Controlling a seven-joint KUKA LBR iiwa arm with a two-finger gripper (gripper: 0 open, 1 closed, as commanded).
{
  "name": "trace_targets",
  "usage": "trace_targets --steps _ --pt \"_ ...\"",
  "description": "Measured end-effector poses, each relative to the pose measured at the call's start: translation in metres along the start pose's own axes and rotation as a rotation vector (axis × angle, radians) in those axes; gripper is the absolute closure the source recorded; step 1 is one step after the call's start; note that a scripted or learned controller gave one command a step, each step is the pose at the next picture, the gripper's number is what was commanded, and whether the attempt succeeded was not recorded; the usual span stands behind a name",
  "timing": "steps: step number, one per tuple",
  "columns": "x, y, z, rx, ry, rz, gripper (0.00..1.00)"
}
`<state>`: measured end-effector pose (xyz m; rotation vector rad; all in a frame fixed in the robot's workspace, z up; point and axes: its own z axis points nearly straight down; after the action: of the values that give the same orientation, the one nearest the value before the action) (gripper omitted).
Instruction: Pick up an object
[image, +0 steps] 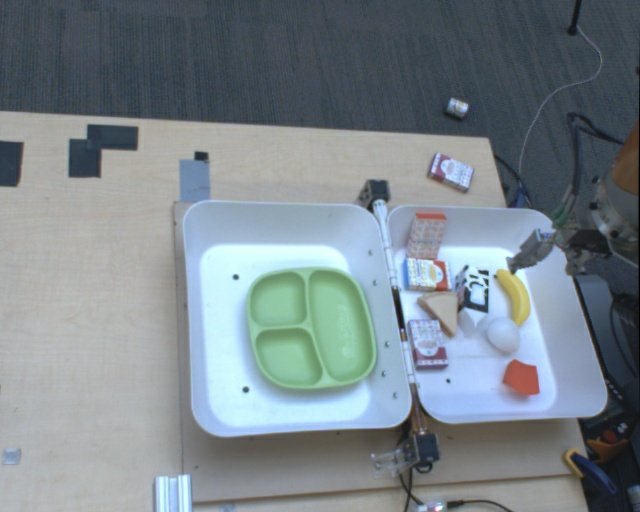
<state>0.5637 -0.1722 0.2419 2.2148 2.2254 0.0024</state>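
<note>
Camera view: banana (513, 297) lengthwise top-to-bottom.

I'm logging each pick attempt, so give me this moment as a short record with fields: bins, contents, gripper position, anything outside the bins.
left bin: holds a green divided plate
right bin: banana, white egg, orange block, bread slice, small cartons
gripper: above the right bin's upper right area, near the banana, nothing seen between its fingers
outside bins: red carton on the bench
</note>
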Motion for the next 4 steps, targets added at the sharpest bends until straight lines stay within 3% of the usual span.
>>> trace_targets --steps 1,2,3,4 --pt "-0.019 -0.002 0.128 -0.014 -0.005 0.002 0.0" --pt "0.004 -0.024 0.133 -0.014 -0.001 0.002 0.0" --pt "0.005 -0.021 0.12 -0.018 0.002 0.001 1.0" --pt "0.083 0.034 0.104 -0.001 0.002 -0.001 1.0"
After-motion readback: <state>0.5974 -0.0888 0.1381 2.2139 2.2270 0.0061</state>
